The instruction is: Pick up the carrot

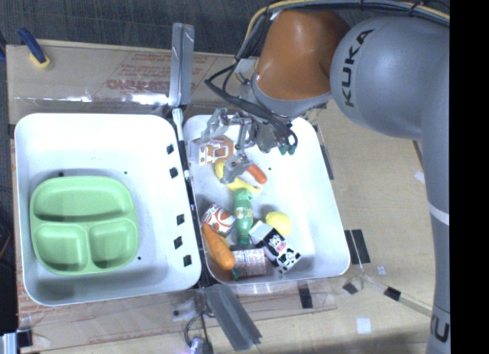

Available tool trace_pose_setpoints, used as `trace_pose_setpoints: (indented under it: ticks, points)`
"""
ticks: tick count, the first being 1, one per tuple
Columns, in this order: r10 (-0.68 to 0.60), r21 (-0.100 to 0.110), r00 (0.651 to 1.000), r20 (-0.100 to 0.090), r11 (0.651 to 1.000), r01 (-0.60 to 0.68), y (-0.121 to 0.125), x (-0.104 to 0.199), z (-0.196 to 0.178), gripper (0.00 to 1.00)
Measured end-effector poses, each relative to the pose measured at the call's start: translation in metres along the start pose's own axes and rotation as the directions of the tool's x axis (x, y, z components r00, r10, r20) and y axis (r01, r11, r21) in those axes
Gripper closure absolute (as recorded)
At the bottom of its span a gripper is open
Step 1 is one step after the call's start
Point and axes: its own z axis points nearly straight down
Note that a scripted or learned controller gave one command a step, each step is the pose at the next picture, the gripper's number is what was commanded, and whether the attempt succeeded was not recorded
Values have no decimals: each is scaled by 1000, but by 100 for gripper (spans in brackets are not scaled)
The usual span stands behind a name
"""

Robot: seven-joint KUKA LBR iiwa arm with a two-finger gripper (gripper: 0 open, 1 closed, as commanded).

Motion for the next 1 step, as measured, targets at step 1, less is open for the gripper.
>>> trace_pose_setpoints:
  ticks: [1]
  points:
    - [294,0,956,-5,956,-294,-27,60,-3,0]
